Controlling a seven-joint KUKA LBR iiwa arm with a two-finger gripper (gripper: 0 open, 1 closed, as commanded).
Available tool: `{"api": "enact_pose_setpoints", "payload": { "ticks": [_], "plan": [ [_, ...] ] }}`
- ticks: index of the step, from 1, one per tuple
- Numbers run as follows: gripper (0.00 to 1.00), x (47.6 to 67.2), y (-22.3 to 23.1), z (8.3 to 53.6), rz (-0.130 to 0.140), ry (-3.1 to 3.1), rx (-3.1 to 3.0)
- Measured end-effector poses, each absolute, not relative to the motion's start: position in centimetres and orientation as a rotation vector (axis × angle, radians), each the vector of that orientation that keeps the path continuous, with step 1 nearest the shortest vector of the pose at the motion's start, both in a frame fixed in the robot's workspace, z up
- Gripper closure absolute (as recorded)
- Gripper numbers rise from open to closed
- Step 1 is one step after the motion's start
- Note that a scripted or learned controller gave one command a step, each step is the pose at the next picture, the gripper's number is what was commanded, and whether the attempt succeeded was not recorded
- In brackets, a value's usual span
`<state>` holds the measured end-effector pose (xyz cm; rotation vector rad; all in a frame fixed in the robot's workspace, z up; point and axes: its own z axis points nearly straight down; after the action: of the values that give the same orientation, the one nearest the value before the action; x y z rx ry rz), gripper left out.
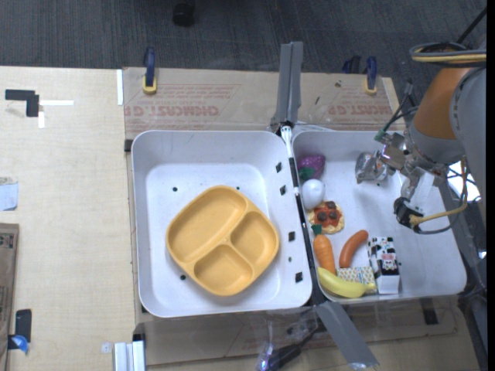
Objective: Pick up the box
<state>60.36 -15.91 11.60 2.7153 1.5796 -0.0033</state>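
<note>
Hovering at upper right of the right bin (433, 280), the hand (373, 168) (grip state unreadable) should drop squarely over the box (384, 263), lower right, clearing the sausage (353, 246).

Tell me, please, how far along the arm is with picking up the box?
Nothing looks done yet: the box lies at the near edge of the right bin, beside the sausage and banana. In hand: the pincer hangs over the bin's far part, well away from it. Left: reaching the box, gripping and lifting.
</note>
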Motion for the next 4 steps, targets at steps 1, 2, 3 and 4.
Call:
{"api": "enact_pose_setpoints", "payload": {
  "ticks": [1,2,3,4],
  "plan": [
    [0.0,65.2,-16.0,9.5,-0.004,1.482,2.77],
    [0.0,64.8,-14.7,10.6,-0.004,1.438,2.793],
    [0.0,63.5,-19.8,9.6,0.01,1.518,2.75],
    [1.0,63.5,-19.9,10.6,0.006,1.518,2.746]
  ]
}}
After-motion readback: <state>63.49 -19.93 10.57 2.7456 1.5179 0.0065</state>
